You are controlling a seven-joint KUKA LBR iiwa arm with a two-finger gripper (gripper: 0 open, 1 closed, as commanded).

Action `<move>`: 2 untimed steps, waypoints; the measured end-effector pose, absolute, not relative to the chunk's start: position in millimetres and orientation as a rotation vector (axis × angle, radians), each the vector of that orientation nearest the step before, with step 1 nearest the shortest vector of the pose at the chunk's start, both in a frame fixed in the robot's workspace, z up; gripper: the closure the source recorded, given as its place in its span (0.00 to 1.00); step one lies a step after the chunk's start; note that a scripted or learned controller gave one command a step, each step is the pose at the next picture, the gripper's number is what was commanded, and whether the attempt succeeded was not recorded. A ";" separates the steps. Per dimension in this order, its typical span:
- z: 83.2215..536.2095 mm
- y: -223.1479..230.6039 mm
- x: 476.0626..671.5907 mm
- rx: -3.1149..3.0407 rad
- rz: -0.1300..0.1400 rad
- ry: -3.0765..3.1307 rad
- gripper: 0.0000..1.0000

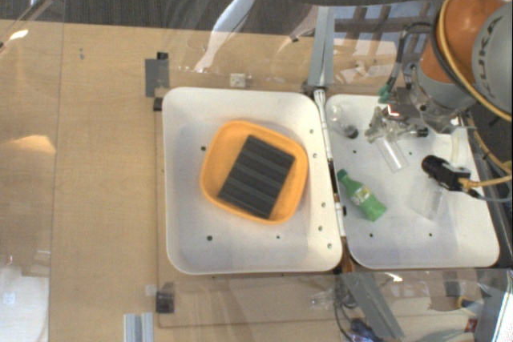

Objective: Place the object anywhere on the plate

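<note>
An orange plate [215, 172] sits in the middle of the left bin [184, 236]. A black ridged block [256, 176] lies flat on the plate. In the right bin [433, 248], a green bottle [361, 196] lies on its side near the left wall. My gripper [390, 132] hangs over the upper part of the right bin, up and to the right of the green bottle and apart from it. I see nothing held in it.
A small dark thing [350, 130] lies near the upper left corner of the right bin, just left of the gripper. The divider between the two bins [330, 172] runs close beside the green bottle. The arm's orange band [469, 28] looms over the right bin's far corner.
</note>
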State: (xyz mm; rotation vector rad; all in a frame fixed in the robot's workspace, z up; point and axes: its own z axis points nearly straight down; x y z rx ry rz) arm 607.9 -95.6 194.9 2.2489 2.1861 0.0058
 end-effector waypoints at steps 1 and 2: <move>194.7 -77.4 644.8 2.118 0.004 2.314 1.00; 178.7 -84.5 669.7 1.930 0.004 2.473 1.00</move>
